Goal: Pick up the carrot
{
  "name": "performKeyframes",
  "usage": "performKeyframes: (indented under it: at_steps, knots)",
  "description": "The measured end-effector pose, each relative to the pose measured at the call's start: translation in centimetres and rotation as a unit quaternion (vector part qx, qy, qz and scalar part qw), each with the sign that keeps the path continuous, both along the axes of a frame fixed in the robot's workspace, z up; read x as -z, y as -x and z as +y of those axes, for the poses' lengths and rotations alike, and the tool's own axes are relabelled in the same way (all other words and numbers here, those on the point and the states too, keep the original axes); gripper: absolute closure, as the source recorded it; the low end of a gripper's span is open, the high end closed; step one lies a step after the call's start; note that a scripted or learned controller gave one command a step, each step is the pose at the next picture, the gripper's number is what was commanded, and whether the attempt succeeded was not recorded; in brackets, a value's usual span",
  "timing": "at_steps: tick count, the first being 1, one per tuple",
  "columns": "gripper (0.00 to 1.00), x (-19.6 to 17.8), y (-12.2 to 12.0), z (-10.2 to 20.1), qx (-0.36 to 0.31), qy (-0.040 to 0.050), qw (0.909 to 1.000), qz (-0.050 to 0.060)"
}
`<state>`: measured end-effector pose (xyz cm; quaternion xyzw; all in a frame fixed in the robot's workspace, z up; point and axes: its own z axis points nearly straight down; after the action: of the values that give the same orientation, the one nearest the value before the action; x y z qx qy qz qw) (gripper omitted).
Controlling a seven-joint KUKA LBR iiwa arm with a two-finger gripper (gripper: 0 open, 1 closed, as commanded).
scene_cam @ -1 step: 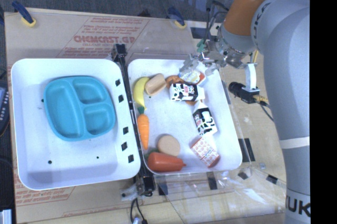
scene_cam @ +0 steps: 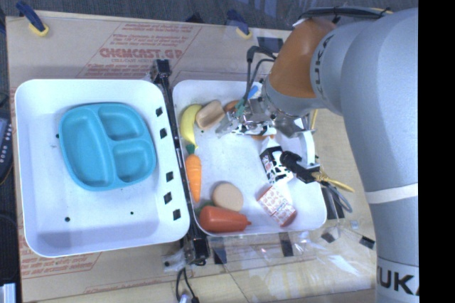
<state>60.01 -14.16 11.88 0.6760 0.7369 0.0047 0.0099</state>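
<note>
- Carrot (scene_cam: 193,176): a small orange toy carrot, lying lengthwise against the left wall of the right-hand shallow white bin (scene_cam: 313,220), roughly halfway down that wall. Nothing grips it.
- Just above the carrot, a yellow plastic banana (scene_cam: 188,124) curves along the same wall, its lower end close to the carrot's top.
- A tan bread-like piece (scene_cam: 210,114) lies beside the banana, near the bin's upper edge.
- Below the carrot, in the bin's near left corner, sits a red-orange rounded toy vegetable (scene_cam: 222,220), with a pale beige round disc (scene_cam: 227,195) touching its upper side.
- Towards the right of that bin lie a small black-and-white patterned carton (scene_cam: 274,164) and a red-and-white packet (scene_cam: 276,204).
- The two-finger gripper (scene_cam: 238,122) sits low over the upper middle of the right bin, near the bread-like piece and well apart from the carrot. Whether its fingers are spread or closed I cannot tell; the wrist and cables crowd that spot.
- The grey arm with its orange band (scene_cam: 302,67) reaches in from the right.
- The left-hand white bin (scene_cam: 43,223) holds a light-blue divided plastic plate (scene_cam: 106,145).
</note>
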Motion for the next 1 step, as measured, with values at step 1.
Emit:
performKeyframes:
  at_steps: [1]
  knots:
    - [0.00, 2.39, 4.63, 4.31, 0.015, 0.0009, 0.9999, 0.008]
